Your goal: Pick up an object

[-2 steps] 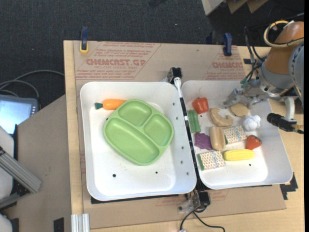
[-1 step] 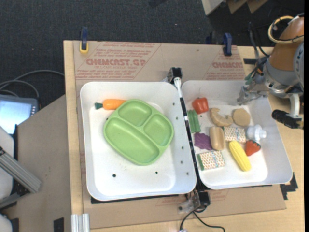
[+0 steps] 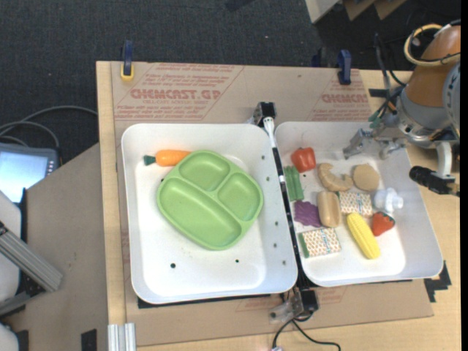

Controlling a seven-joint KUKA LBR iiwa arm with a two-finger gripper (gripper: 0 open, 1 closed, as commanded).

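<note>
The green divided plate lies in the left bin and serves as the reference point; the orange toy carrot rests against the plate's upper-left rim, touching it. To the right of the plate, past the black clips joining the two trays, lies the right bin, which holds the pickable objects in a loose cluster: a red pepper nearest the plate's upper right; a green strip just below it; a purple piece and a patterned wafer block lower down; a tan bread-like piece, a beige roll, a second patterned block, a round tan piece, a yellow corn cob, a strawberry and a small white item farther right. The gripper hangs over the upper part of the right bin, above the round tan piece and apart from it; whether its jaws are spread or closed cannot be told; nothing is visibly between them. The arm enters from the far right of the plate.
</note>
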